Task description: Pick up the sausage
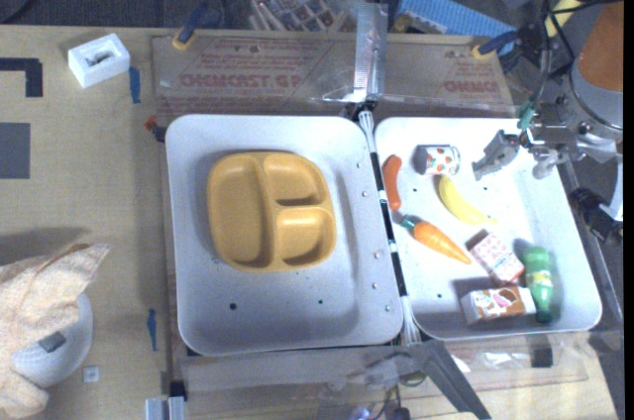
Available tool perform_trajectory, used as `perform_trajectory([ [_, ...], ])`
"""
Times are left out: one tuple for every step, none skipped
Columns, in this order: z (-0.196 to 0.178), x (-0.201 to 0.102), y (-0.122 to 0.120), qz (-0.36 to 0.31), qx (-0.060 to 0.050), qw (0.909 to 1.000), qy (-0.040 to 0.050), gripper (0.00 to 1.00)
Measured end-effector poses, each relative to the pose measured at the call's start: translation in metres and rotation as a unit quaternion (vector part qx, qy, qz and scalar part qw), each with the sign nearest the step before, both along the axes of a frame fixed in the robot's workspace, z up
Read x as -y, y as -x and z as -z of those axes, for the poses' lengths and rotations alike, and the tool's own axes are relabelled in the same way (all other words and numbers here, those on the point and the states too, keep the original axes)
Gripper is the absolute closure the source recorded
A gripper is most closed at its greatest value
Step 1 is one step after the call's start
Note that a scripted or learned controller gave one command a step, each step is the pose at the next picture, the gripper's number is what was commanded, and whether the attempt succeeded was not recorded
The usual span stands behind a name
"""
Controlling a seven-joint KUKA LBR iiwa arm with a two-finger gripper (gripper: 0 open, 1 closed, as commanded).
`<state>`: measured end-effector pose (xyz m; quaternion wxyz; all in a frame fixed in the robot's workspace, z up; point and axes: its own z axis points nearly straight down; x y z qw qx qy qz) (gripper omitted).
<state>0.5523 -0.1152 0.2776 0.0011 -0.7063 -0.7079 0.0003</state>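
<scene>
The sausage (392,181) is a short red-orange link lying along the left wall of the right bin (580,250), just above the carrot (437,241). My gripper (516,159) hovers over the upper right part of that bin, well to the right of the sausage, beyond a small can (437,158) and the banana (458,200). Its fingers (490,158) stand open with nothing between them.
The left bin (198,299) holds a yellow divided plate (270,209). In the right bin's lower part lie a small carton (495,257), a green bottle (538,280) and another carton (492,303). A cloth and bowl (45,329) sit at the far left.
</scene>
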Motion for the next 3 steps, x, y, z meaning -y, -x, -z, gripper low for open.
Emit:
perform_trajectory([
  [0.093,-0.049,-0.019,-0.108,0.001,0.9942,0.0001,0.0],
  [0.171,-0.019,-0.081,-0.115,0.001,0.9933,0.0003,0.0],
  [0.19,-0.013,-0.1,-0.228,0.005,0.9737,0.0018,0.0],
])
